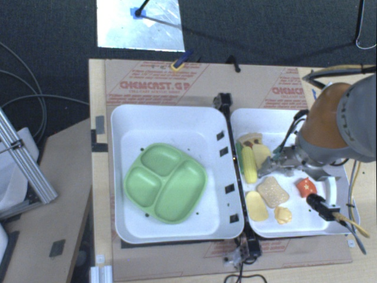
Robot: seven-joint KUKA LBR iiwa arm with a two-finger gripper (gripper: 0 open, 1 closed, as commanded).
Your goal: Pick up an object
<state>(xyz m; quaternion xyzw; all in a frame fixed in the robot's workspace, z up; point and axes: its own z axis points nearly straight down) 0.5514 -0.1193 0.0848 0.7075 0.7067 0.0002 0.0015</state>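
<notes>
Reaching in from right, arm (336,122) hanging low over right bin (268,118). Tool (272,163) sitting just beside corn cob (250,164); finger spread: cannot tell. Lying near tool: bread slice (272,191), yellow piece (256,206), red-orange item (306,187). Left bin (171,118) carrying green divided plate (165,183).
</notes>
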